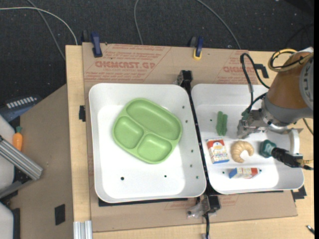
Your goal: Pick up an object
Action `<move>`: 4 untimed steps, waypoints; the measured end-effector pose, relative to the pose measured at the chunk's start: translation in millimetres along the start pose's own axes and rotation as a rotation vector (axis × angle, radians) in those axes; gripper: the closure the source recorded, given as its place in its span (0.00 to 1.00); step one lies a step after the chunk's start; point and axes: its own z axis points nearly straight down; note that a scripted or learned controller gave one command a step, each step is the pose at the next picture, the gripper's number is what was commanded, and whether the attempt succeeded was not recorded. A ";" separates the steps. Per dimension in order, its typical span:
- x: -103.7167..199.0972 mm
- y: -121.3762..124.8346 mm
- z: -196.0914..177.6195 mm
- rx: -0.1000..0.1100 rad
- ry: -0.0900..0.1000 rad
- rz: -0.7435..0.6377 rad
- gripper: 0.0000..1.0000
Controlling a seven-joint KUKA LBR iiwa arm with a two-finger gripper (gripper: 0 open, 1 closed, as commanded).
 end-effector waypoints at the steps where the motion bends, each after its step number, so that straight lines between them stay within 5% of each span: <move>1: 1.7 -3.3 -61.6 -0.004 -0.001 0.000 1.00; 3: -3.5 -6.0 -166.0 -0.004 -0.001 0.000 1.00; 4: 50.9 -1.8 -150.9 0.002 0.002 -0.004 1.00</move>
